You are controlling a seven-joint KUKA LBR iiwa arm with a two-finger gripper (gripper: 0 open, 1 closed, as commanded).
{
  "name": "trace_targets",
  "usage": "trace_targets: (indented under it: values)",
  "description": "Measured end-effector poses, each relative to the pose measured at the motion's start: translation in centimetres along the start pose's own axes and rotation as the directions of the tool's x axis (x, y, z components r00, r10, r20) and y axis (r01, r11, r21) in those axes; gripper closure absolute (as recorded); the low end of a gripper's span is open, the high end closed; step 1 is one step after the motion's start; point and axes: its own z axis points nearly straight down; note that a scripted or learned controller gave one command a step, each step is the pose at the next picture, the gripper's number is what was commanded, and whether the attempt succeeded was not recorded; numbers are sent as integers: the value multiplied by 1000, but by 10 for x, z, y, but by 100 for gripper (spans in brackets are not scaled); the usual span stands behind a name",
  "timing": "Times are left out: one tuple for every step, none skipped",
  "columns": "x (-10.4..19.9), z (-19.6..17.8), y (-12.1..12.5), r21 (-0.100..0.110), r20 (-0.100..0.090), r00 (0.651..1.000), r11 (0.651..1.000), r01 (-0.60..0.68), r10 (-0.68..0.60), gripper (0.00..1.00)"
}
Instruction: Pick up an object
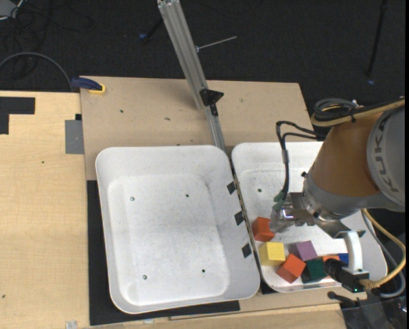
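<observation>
I held the gripper (281, 214) low in the right bin (259, 157), just above the orange block (263, 229); jaw state I cannot tell. Risk: yellow block (273, 252) close by could foul a descent

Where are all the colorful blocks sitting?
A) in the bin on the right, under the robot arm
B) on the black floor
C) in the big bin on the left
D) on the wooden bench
A, because the orange block, yellow block, purple block, red block and green block all lie bunched at the near end of the right bin, close below the arm's gripper.
</observation>
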Motion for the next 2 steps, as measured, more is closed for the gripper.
trace_targets:
  values:
    - [41, 5, -1, 7, 1, 1000, 1000, -5, 5, 100]
    - [40, 5, -1, 7, 3, 1000, 1000, -7, 7, 0]
